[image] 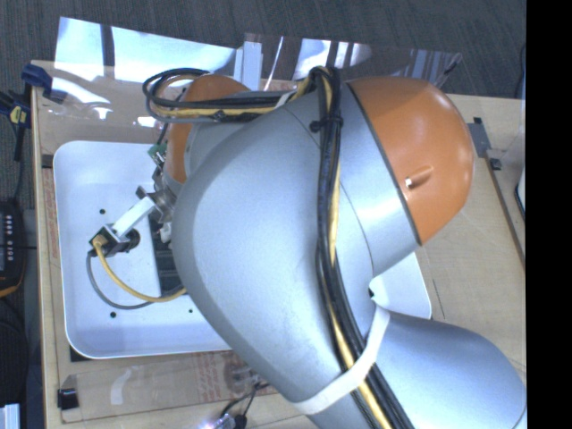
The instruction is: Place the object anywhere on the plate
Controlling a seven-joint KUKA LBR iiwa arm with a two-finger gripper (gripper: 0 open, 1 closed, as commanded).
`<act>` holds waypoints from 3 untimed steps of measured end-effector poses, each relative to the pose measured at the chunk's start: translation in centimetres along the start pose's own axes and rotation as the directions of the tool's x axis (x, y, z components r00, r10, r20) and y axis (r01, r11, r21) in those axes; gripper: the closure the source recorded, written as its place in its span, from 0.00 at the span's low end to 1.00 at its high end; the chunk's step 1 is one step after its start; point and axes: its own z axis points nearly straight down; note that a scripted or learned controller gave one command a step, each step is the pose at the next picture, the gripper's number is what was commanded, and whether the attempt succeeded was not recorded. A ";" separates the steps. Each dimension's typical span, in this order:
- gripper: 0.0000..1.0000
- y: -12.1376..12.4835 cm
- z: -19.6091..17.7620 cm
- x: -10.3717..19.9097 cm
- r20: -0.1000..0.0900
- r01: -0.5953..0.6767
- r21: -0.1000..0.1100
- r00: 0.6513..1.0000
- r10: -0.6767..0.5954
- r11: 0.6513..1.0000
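Dark grey carpet frames the top of the shot, and below it sits the pale wooden surface, with a clear panel standing at its far edge and catching blue-white glare. A blue clamp pokes in at the far left corner.

And the arm is huge in this one, sweeping in from the right and covering most of the view: grey shell, big orange band, and a bundle of black and yellow cables running down its length, looping out again over the top near the panel.

Left bin, white and shallow, sits on the left of the surface with its rim and floor in plain sight. Inside it, a yellow cable curls across the floor in a loose arc. Above that loop a white bracket reaches out from under the arm, ending in a small dark fitting low over the bin floor.

The claw: buried under the arm's bulk, somewhere at the right side of that bin, so whether it is wide, narrow or clamped on anything, I cannot tell. Same story for the object and the plate: neither can be picked out, so I cannot say where either one lies.

Right bin: just a white sliver peeks out beside the arm. A dark device sits off the surface's left edge.
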 end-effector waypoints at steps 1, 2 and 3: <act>0.00 0.0 -0.3 0.1 -0.004 0.000 0.001 1.000 0.000 1.000; 0.00 3.0 -24.7 -5.2 -0.002 0.020 0.001 1.000 -0.020 1.000; 0.00 -3.2 -9.2 -6.6 0.003 -0.183 -0.001 0.983 0.183 0.983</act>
